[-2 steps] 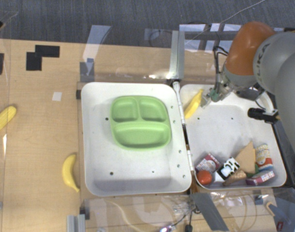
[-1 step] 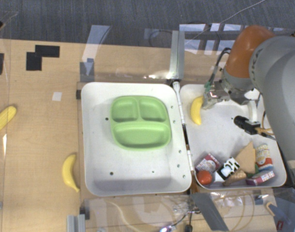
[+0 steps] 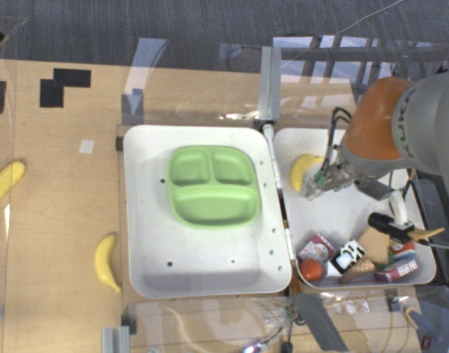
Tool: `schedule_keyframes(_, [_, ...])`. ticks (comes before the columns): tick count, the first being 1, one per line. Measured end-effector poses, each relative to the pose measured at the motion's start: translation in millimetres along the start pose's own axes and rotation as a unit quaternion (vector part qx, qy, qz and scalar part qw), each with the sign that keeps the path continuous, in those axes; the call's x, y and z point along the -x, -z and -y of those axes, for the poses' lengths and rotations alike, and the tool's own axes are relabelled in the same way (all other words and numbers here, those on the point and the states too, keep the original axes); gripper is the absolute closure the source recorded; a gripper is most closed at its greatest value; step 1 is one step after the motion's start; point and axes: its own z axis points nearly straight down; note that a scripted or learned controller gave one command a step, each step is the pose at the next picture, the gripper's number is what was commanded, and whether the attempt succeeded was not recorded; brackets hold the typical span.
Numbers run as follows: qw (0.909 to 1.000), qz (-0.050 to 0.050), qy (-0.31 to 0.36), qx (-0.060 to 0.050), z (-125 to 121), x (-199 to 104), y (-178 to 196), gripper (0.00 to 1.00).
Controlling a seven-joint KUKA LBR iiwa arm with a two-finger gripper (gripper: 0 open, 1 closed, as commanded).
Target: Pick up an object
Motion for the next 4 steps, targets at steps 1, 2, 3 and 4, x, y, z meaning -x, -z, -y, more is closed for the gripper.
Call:
schedule_keyframes(1, [1.0, 0.002, -0.001, 0.001, -0.1, 1.8, 0.2, 0.0])
schedule_keyframes(2, [0.9999, 0.0, -0.012, -0.001, -40.2, 28.3, -2.2, 0.0])
schedule_keyframes(3, [0.9999, -0.002, -0.011, -0.002, -40.7, 26.8, 8.6, 1.0])
schedule_keyframes(4, [0.9956, -0.001, -0.094, -0.002, -79.1, -23.0, 95.9, 1.0])
